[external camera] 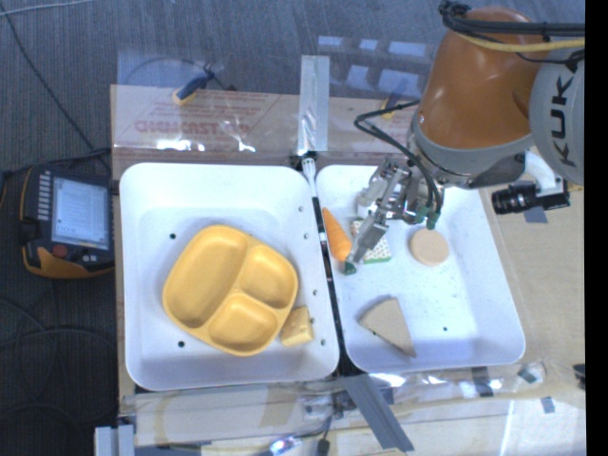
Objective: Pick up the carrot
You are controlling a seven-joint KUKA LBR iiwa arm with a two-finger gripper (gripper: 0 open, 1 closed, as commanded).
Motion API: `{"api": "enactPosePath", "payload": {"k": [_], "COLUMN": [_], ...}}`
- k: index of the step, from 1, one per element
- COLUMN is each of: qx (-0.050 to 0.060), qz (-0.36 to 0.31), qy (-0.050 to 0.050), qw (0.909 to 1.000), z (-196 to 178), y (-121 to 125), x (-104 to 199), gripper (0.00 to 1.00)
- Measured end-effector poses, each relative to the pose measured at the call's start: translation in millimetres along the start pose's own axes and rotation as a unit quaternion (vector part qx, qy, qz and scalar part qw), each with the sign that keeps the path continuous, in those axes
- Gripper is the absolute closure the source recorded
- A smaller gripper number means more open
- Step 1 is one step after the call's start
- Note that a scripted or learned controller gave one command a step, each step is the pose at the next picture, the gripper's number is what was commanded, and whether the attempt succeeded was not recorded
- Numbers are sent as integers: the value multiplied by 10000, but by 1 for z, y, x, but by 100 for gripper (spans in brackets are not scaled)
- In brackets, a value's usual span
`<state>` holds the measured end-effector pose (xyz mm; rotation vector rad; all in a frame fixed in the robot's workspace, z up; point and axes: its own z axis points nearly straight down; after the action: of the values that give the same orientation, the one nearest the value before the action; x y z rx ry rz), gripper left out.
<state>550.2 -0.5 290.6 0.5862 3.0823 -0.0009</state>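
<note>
The orange carrot lies in the right bin, lengthwise against its left wall, near the divider between the bins. My gripper reaches down and to the left from the arm's grey and orange wrist and hangs just right of the carrot, close beside it, over a small green and white item. Nothing shows the carrot being held; it rests on the bin floor.
The right bin also holds a round beige disc and a tan wedge. In the left bin a yellow divided plate sits with a small yellow block at its corner. A handheld screen unit lies left of the bench.
</note>
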Motion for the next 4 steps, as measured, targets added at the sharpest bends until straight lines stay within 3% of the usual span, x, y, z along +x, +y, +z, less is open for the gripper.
{"api": "enactPosePath", "payload": {"k": [1, 2, 3, 4], "qx": [-8, -6, -11, -9], "qz": [-2074, -2998, -2241, -2242], "qy": [13, 19, 27, 17], "qw": [9783, 9540, 9746, 9745], "z": [11, 80, 187, 178], "y": [-49, -107, -109, -108], "x": [30, 18, 22, 21], "gripper": [0, 0, 0, 100]}}
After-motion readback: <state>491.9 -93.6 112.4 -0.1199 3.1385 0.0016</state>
